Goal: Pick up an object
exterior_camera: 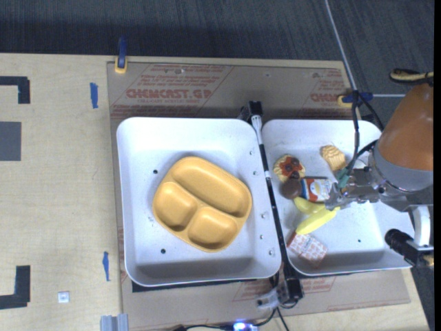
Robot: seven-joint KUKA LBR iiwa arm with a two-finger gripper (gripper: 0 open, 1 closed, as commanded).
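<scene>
Yellow banana [317,220] sits mid right bin [365,250] amid clutter by a small can [315,189], tool [342,192] low just above its far end, likely lining up a grab; grip width unclear, can't tell.

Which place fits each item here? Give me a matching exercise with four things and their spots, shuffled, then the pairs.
Things:
1. yellow tray
2. banana
3. bread piece
4. checkered packet

Places:
A. right bin, near front edge
B. left bin
C. right bin, toward far edge
D. right bin, middle, just below the gripper

Pairs: 1-B, 2-D, 3-C, 4-A
</scene>
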